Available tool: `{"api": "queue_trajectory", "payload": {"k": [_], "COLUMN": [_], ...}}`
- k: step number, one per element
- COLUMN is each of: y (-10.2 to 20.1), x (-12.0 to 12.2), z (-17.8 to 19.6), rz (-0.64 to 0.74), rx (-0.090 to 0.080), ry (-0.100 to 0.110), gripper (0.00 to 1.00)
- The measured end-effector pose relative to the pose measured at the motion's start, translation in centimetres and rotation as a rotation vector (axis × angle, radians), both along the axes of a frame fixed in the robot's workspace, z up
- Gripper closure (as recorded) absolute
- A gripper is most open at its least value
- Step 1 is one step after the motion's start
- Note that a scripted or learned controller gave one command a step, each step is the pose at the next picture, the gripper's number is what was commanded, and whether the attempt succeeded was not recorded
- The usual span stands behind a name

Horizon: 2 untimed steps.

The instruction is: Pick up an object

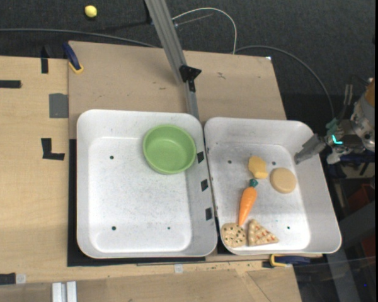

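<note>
The right bin (pixel 302 228) holds several toy foods: a small yellow piece (pixel 257 166), a round tan bun (pixel 283 180), an orange carrot (pixel 247 204) with a green top, a round waffle biscuit (pixel 233 234) and a triangular cracker slice (pixel 260 234). My gripper (pixel 305 151) reaches in from the right over the bin's upper right rim, pointing down and left. It hangs a short way right of and above the tan bun, apart from all the pieces, with nothing seen in it.
A green bowl (pixel 169 148) sits at the upper right of the left bin (pixel 113 194). A slanted grey pole (pixel 170 39) rises behind the bins. Cables run across the bench at the back, and a yellow ball (pixel 91 11) lies on the dark floor beyond.
</note>
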<state>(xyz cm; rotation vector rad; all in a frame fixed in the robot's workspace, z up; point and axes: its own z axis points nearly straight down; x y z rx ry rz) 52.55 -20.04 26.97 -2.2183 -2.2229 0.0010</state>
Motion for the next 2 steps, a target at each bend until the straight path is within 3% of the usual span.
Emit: {"api": "queue_trajectory", "payload": {"k": [2], "y": [-0.8], "x": [-1.0], "z": [-10.4], "rz": [-0.001], "rx": [0.001], "ry": [0.005], "gripper": [0.0]}}
